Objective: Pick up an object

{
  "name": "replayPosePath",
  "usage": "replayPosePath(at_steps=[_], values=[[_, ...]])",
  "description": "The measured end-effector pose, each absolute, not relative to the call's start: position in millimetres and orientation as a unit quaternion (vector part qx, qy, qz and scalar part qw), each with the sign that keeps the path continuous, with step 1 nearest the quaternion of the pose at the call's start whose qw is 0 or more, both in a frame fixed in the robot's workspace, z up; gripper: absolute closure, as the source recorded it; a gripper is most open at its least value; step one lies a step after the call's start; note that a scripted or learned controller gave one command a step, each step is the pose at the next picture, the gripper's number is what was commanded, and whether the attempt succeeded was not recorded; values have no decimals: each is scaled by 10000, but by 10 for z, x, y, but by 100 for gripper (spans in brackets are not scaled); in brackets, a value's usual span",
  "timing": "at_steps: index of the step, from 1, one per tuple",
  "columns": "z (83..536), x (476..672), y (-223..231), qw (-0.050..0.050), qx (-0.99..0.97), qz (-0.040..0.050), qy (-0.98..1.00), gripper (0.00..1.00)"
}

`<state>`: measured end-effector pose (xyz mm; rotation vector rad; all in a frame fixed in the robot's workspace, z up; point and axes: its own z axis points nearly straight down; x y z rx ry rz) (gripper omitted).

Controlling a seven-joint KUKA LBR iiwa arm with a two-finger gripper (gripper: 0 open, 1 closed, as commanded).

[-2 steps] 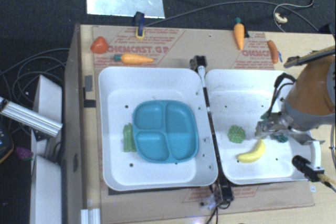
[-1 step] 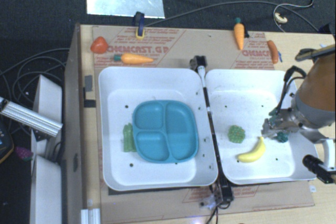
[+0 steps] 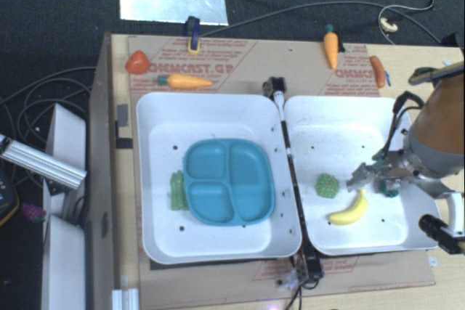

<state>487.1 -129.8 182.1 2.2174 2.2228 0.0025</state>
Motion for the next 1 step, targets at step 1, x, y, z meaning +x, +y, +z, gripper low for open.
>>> replayPosePath(at_steps=[1], values=[[844, 4869, -1509, 10, 7067, 5, 7075, 0]])
